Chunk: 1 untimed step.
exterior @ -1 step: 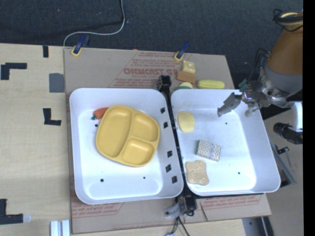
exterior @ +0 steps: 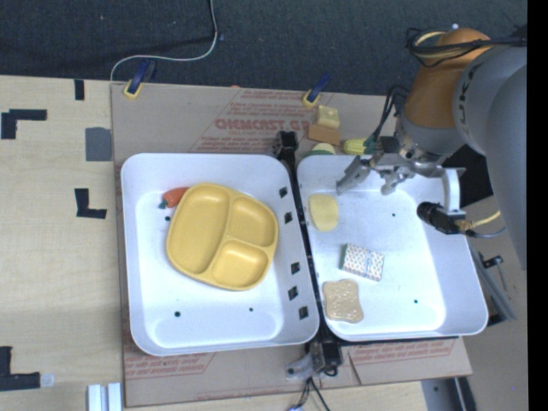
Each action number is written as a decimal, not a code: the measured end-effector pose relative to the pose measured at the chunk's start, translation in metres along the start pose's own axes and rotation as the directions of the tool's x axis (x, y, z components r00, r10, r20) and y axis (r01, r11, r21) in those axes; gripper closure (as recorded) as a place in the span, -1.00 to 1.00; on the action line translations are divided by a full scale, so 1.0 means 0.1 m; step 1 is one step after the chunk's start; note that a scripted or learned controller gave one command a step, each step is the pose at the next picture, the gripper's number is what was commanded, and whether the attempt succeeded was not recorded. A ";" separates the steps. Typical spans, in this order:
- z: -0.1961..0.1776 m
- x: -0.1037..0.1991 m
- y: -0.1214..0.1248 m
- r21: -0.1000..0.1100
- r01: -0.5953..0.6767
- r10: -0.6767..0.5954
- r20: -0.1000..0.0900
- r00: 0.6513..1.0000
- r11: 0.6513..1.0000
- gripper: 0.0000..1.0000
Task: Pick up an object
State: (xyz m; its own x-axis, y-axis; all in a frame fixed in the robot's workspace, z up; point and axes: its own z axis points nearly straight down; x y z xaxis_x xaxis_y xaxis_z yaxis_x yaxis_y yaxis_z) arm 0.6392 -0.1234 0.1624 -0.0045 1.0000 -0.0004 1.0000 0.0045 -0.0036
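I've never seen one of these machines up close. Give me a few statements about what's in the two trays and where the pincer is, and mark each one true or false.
1. The yellow divided plate lies in the left bin. True.
2. The right bin holds three small things. True: a pale yellow piece, a patterned packet and a tan sponge-like block.
3. The pincer hangs over the left bin. False: it is over the far edge of the right bin.
4. The pincer is gripping the patterned packet. False: the packet lies on the bin floor, apart from it.
5. An orange thing peeks out beside the plate. True.
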 end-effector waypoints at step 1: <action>0.83 0.30 -0.02 -0.002 -0.001 0.001 0.001 1.000 1.000 -1.00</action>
State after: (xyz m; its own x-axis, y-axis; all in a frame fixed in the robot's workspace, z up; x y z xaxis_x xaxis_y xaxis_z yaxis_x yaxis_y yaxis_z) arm 0.6371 -0.0938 0.0798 -0.0032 1.0000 -0.0016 1.0000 0.0032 -0.0021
